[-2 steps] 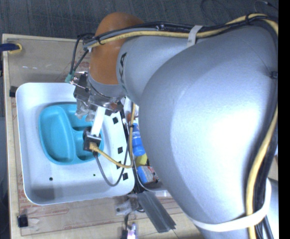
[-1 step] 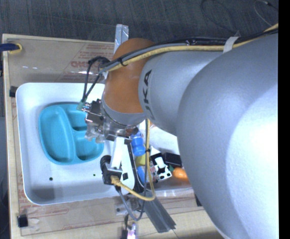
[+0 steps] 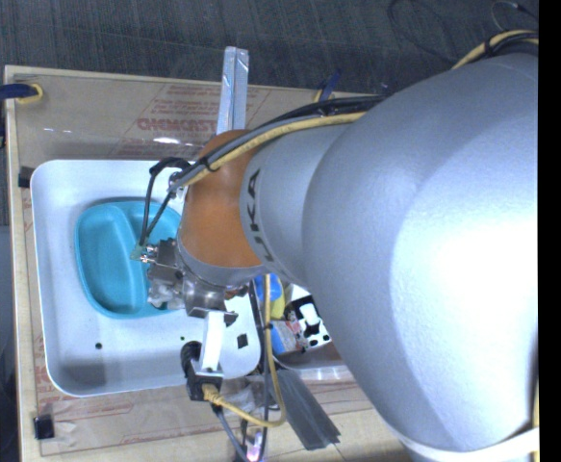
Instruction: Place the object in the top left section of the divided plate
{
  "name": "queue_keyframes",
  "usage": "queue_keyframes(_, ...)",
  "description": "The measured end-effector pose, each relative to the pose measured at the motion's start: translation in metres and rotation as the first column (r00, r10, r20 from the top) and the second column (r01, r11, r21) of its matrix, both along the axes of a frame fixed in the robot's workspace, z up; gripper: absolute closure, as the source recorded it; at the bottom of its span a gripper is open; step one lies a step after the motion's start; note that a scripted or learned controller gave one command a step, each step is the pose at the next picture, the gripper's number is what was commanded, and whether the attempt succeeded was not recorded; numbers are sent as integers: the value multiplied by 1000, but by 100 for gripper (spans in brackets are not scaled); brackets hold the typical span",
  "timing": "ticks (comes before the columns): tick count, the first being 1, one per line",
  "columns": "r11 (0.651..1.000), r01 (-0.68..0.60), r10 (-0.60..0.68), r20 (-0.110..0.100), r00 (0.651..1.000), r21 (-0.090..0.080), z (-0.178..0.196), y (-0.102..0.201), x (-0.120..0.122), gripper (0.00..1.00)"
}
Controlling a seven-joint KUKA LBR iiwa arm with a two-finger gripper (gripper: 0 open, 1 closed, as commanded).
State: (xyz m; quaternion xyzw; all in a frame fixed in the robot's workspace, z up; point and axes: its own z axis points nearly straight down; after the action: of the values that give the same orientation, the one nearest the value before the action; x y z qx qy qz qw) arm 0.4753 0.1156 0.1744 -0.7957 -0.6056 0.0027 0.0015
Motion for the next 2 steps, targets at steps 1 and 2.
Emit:
queue_keyframes(1, 998, -60, 60, 0, 998, 0, -1, -5, 49, 100)
queue_keyframes(2, 1000, 4, -4, -1, 1000, 0, -3, 55, 135, 100)
